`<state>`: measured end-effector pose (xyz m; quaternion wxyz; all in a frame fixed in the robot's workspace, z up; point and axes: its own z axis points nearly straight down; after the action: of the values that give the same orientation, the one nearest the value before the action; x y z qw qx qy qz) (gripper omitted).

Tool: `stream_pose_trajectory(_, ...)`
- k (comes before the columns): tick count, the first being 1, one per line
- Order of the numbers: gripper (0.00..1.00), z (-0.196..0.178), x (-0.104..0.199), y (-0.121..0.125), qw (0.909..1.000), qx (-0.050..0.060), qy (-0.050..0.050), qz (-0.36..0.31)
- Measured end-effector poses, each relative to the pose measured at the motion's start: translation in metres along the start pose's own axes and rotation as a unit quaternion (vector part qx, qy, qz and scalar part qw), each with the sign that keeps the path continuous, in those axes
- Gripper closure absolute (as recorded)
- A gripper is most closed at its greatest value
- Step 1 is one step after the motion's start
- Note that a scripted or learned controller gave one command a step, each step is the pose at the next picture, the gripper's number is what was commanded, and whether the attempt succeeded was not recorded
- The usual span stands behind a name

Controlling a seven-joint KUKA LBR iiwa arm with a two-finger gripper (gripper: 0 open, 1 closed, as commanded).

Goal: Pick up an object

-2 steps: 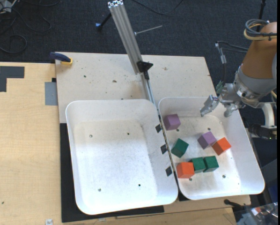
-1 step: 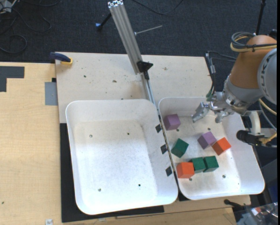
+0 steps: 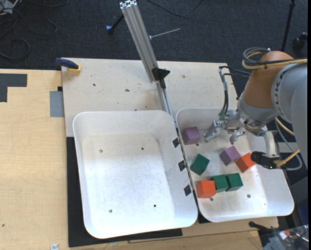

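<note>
The right bin (image 3: 272, 204) holds several small cubes. A purple cube (image 3: 191, 135) lies near its back left, and a green cube (image 3: 199, 164) sits in front of that. In the middle are a second purple cube (image 3: 229, 155) and an orange cube (image 3: 244, 162). Near the front, another orange cube (image 3: 206, 188) stands beside two green cubes (image 3: 227, 182). My gripper (image 3: 222, 135) hangs over the back of this bin, just right of the first purple cube and above the second. Its fingers are spread open with nothing between them.
The left bin (image 3: 93, 124) adjoins the right one, with black clips (image 3: 182, 165) along the shared wall. A slanted aluminium post (image 3: 142, 40) rises behind the bins. A blue-and-yellow clamp (image 3: 67, 64) lies at the bench's back left.
</note>
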<state>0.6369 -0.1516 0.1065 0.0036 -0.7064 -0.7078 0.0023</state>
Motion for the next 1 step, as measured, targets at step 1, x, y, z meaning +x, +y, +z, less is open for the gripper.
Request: stream_pose_trajectory(1,1.00,-0.0137,-0.0016,0.0009,1.0000,-0.002,-0.001,0.001)
